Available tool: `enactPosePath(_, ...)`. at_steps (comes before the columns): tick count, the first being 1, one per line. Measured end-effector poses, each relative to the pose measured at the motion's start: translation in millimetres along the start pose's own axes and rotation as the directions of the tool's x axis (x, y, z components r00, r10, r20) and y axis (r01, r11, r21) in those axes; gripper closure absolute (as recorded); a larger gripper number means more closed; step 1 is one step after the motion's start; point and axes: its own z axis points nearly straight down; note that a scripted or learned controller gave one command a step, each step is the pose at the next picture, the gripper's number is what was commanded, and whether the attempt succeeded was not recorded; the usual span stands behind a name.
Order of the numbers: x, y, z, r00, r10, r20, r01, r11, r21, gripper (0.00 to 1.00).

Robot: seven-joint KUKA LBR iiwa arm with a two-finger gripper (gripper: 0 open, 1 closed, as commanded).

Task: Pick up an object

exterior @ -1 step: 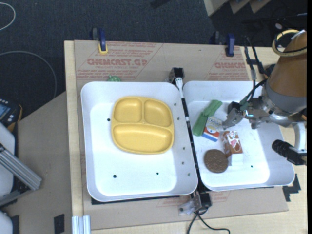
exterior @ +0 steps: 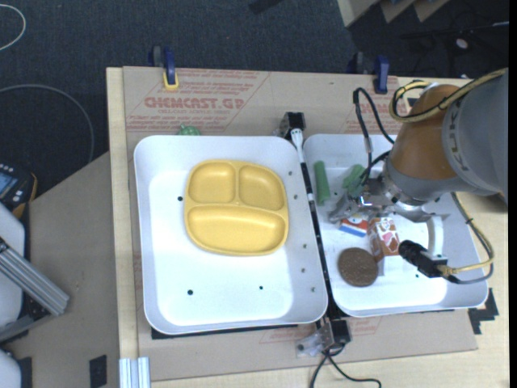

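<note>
Just below the gripper (exterior: 367, 203) lies a brown disc (exterior: 358, 266) (right bin (exterior: 404, 297)).

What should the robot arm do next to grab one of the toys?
Probably lower a little straight down and then close. The gripper hangs over the cluttered pile in the right bin, beside the green stick and above the brown disc, and nothing looks held yet. Which toy is directly underneath is hard to tell.
</note>
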Motion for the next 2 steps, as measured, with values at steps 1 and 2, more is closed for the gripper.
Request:
enactPosePath(1, -1, 0, -16, 1.000, 0.003, 0.003, -0.003, 1.000, -0.005, 1.00)
enactPosePath(2, -9, -55, -37, 1.000, 0.005, 0.000, -0.005, 1.000, 0.003, 1.00)
